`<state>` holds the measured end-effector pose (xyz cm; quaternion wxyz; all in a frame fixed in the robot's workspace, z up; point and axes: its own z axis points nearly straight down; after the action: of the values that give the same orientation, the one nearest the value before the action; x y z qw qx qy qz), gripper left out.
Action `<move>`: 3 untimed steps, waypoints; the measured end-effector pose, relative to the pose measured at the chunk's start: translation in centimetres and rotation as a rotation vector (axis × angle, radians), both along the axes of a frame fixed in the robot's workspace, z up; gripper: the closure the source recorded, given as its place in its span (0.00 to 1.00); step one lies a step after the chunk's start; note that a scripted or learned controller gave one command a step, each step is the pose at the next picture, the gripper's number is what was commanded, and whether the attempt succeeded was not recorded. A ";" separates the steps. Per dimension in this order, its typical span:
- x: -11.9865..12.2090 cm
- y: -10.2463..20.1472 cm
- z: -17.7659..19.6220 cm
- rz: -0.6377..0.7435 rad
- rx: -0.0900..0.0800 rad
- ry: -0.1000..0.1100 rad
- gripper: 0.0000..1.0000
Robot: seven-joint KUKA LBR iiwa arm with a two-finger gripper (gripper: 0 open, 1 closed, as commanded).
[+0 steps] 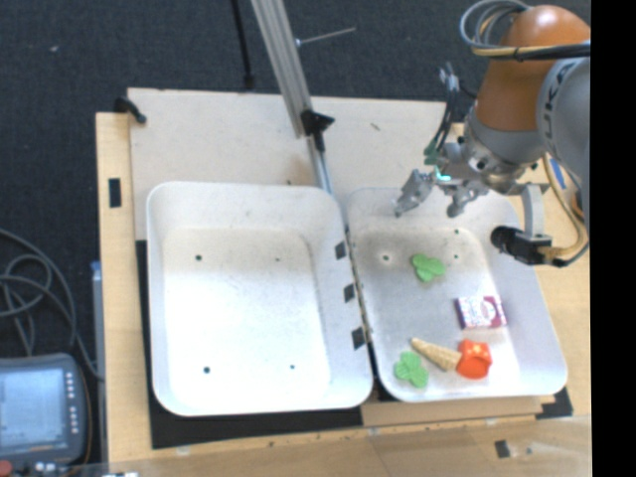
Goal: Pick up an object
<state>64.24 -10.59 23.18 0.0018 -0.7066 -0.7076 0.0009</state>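
Camera view, right bin (517, 366): one green piece (428, 266) mid-bin; a purple-and-white packet (480, 312) to its right; along the near edge a second green piece (410, 369), a tan cone (433, 354) and an orange-red piece (474, 359). Gripper (435, 199) over the bin's far edge, fingers apart, nothing between them. Left bin (248, 197) alongside.

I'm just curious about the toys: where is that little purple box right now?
The purple box lies in the right bin, near its right wall, just above the orange piece and below-right of a green piece.
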 end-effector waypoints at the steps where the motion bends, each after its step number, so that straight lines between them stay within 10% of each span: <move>1: 0.1 0.0 0.3 0.001 -0.001 -0.005 0.00; 3: -1.2 -0.4 -10.8 -0.006 -0.004 0.001 0.00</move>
<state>63.03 -11.04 12.42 0.0006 -0.7087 -0.7055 0.0027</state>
